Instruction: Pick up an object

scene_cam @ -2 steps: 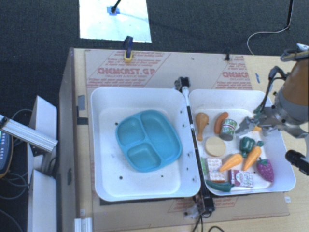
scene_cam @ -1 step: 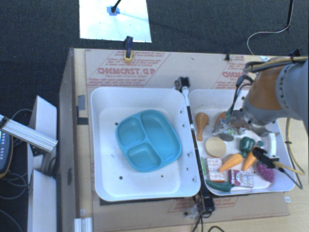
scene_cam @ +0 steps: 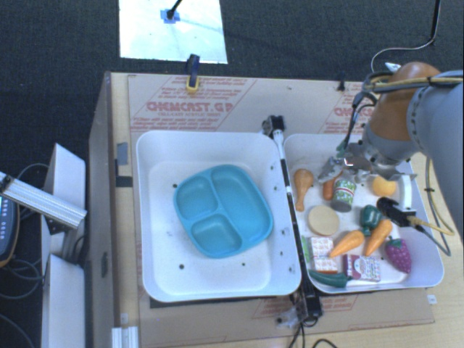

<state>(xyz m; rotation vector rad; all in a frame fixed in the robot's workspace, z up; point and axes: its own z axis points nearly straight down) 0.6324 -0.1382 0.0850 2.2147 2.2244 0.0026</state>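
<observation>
Crowded right bin (scene_cam: pixel 428 267) around the claw (scene_cam: pixel 339 167), small can (scene_cam: pixel 344 193) just below it, drumstick (scene_cam: pixel 301 185) to its left, carrots (scene_cam: pixel 362 239) and grapes (scene_cam: pixel 397 255) further below, open floor in the left bin (scene_cam: pixel 156 194) around the blue divided plate (scene_cam: pixel 222 210), well left of the claw
</observation>
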